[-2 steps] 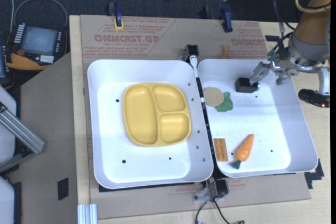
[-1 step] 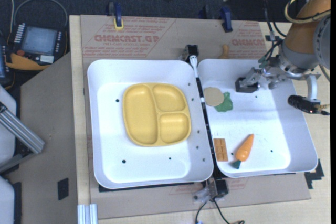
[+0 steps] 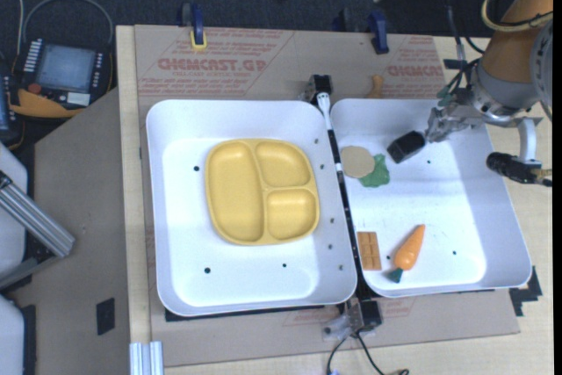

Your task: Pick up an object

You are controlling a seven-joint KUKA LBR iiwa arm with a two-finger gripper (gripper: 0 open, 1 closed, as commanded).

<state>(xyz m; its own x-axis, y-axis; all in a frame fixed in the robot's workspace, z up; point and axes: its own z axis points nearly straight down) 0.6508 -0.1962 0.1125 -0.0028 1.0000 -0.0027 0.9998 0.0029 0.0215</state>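
My gripper [image 3: 437, 126] hangs low over the far part of the right bin [image 3: 492, 215], reaching in from the right. A small black block [image 3: 406, 146] lies just to its left and slightly nearer, close to the gripper tip; whether they touch is unclear. Further left, against the bin's left wall, a round tan disc [image 3: 356, 161] rests beside a green piece [image 3: 378, 172]. An orange toy carrot [image 3: 409, 248] lies near the front of the bin, with a small brown waffle-like piece [image 3: 369, 249] to its left.
The left bin [image 3: 176, 215] holds a yellow divided plate [image 3: 261, 189] in its middle. A black divider [image 3: 335, 180] runs between the two bins. The right bin's middle and right floor is bare white.
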